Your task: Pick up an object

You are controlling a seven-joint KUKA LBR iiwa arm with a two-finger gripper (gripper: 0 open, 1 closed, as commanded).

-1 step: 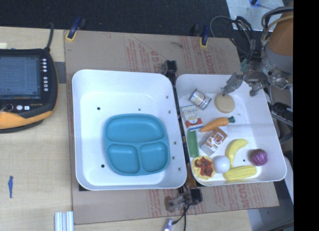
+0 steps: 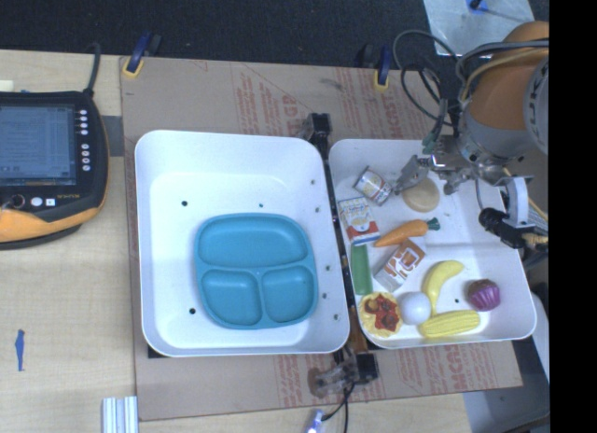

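The gripper (image 2: pixel 422 168) hung over the right bin's (image 2: pixel 522 324) far edge, just above a tan disc (image 2: pixel 422 197); whether it was clenched or released I cannot tell. A carrot (image 2: pixel 405 232) lay mid-bin, a banana (image 2: pixel 440 282) and corn (image 2: pixel 451 325) nearer the front edge. The left bin (image 2: pixel 159 188) carried a blue tray (image 2: pixel 254 269).

A light-blue divided plate (image 2: pixel 254 269) lies in the white left bin (image 2: pixel 159 235), while the white right bin (image 2: pixel 508 324) holds an orange carrot (image 2: pixel 403 232) with a green top, a yellow banana (image 2: pixel 440 282), yellow corn (image 2: pixel 451 325), a white egg (image 2: pixel 414 308) and a purple fruit (image 2: pixel 484 295).
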